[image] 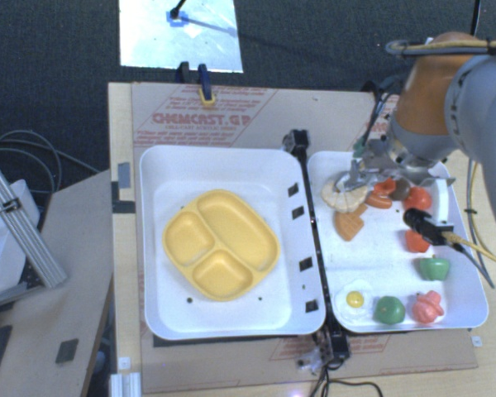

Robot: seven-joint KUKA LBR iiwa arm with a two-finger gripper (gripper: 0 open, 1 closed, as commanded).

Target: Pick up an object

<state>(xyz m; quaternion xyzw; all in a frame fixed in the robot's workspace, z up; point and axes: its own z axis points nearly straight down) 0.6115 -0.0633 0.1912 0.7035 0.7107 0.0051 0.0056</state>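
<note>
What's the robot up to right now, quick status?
Gripper low in right bin, over the cream toy. Nothing seen held. Orange piece and red toys crowd close.

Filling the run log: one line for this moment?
arm: over right bin | gripper: down at cream toy | yellow tray: left bin

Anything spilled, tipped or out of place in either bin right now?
Nothing stands out. The yellow three-compartment plastic plate lies flat in the left white bin; the small toy foods, like the fried egg, all sit inside the right white bin.
</note>
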